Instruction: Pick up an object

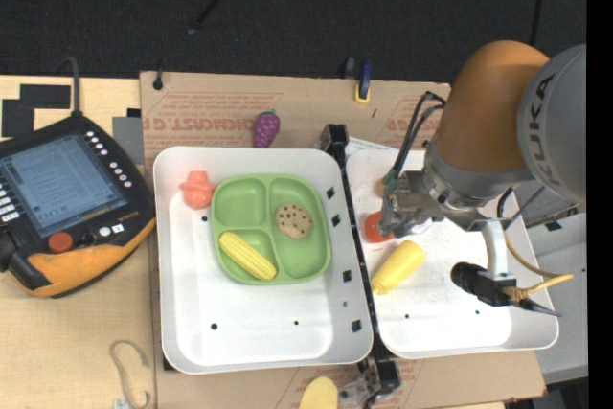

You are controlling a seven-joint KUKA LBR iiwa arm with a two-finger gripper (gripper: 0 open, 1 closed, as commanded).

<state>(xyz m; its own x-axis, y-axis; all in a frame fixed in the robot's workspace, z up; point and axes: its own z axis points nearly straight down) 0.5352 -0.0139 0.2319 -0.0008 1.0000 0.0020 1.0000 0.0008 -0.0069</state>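
Gripper (395,217) low in the right bin (536,332), near its left wall; cannot tell its state. A red object (374,228) lies just beside it, partly hidden. A yellow piece (397,265) sits close below, towards the bin's near edge.

Left bin (249,335): green divided plate (270,227) with a corn cob (248,256) and a cookie (294,221); pink toy (196,190) at the far left corner.

Arm reads "KUKA". Cardboard (220,110) on the desk's far edge bears printed lettering, upside down.

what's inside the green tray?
The green tray in the left bin holds a corn cob in its lower-left compartment and a cookie in the right one. The upper-left compartment looks bare. Nothing covers the tray.
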